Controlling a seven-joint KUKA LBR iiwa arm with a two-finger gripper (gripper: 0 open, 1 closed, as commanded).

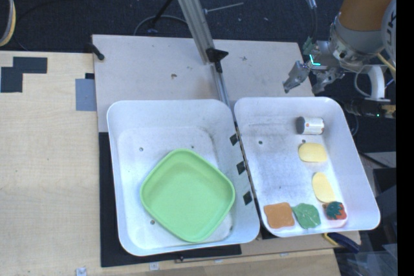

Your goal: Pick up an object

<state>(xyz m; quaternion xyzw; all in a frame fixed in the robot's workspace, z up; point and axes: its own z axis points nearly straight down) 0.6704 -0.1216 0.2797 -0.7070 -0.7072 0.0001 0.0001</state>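
The right bin (284, 114) holds several small objects along its right and front sides. A white cylinder with a dark end (310, 125) lies near the back. Two yellow ovals (312, 152) (323, 187) sit below it. In the front corner lie an orange square (279, 214), a green piece (306, 214) and a small red and green ball (335, 210). My gripper (303, 76) hangs above the bench just behind the right bin's back rim, with nothing between its fingers that I can see. A light green square plate (187, 195) lies in the left bin (129, 132).
A slanted aluminium bar (197, 19) crosses the bench behind the bins, ending at a black clamp (217, 56). Black clips (240, 167) sit on the divider between the bins. Cables lie on the dark floor beyond the bench.
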